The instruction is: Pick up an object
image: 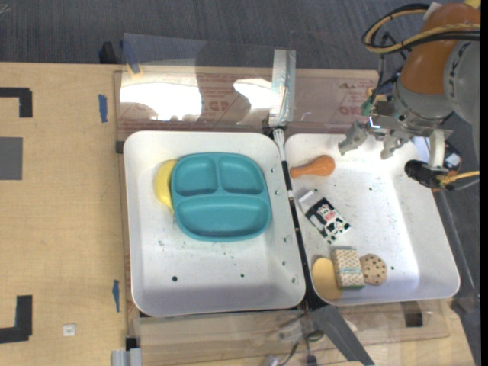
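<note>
At the near edge of the right bin point(427, 235) sits a small cluster: a patterned little box point(348, 268) with a round speckled cookie point(373, 268) touching its right side and a tan, flat rounded piece point(323, 276) just to its left. Farther up the same bin lies a small black-and-white packet point(326, 216), tilted, near the divider between the bins, and beyond it an orange drumstick-shaped toy point(314, 167) lies on its side close to the bin's far left corner. The left bin point(145, 227) holds a teal compartment tray point(221, 195), which rests partly over a yellow object point(163, 182) showing at its left edge. The gripper point(370, 145) hangs over the far part of the right bin, to the right of the orange toy and apart from it; its two fingers point(351, 141) are spread, with nothing between them. The grey arm point(435, 75) with its orange band reaches in from the upper right.
</note>
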You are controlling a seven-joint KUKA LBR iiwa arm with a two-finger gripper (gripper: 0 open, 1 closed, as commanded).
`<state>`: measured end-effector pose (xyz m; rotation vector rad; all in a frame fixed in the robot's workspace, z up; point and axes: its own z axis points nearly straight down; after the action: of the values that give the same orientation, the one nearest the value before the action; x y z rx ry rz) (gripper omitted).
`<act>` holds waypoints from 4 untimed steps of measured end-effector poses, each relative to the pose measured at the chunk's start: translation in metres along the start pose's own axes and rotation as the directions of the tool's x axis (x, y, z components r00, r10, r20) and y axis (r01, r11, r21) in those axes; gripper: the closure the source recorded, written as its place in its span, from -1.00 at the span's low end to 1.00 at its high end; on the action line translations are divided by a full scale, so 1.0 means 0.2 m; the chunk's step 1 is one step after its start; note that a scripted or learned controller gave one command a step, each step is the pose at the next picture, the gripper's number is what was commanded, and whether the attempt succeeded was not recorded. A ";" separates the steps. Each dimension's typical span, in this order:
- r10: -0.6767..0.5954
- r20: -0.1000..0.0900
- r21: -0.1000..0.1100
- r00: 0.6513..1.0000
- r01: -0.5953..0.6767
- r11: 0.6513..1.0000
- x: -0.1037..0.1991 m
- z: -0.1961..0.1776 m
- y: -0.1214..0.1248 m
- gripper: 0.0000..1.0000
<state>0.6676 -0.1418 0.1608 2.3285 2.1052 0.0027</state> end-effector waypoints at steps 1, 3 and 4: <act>-0.101 -0.002 0.008 0.995 0.101 0.995 0.15 0.03 -0.02 -1.00; -0.299 0.002 0.010 0.954 0.299 0.954 0.20 0.32 -0.03 1.00; -0.280 -0.001 -0.007 0.960 0.280 0.960 0.65 -0.15 -0.06 1.00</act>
<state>0.6689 -0.0111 0.1901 2.0044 2.4110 0.0118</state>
